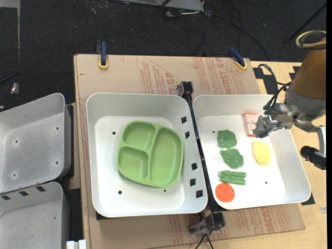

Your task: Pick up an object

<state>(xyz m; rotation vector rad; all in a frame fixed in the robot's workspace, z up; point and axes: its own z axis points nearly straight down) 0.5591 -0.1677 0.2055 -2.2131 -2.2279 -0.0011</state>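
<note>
Camera view first, since it's the one angle on offer: two white bins sit side by side on a cardboard-topped bench (155, 74). The left bin (104, 139) holds a green divided tray (151, 153), parked roughly in the middle, probably as the drop-off spot, though that's my guess.

The right bin (295, 180) has all the pickable stuff, spread apart enough that a two-finger tool could get at each one. Running down the middle-left of that bin: a green leafy piece (226, 138), another one (232, 157) just below it, a green bean-like piece (233, 177), and an orange-red disc (224, 192) near the lower edge. A yellow lemon-ish thing (261, 152) sits to their right, and a small pink-and-white packet (250, 122) lies at the upper part of the bin.

The arm (311, 84) reaches in from the right of the frame, and the gripper (261, 128) is low over the bin between the packet and the lemon. Can't tell whether it's open or closed; it's too small and dark to read. Nothing visibly held.

My read: it's lining up on the packet or lemon, since those are closest.
</note>
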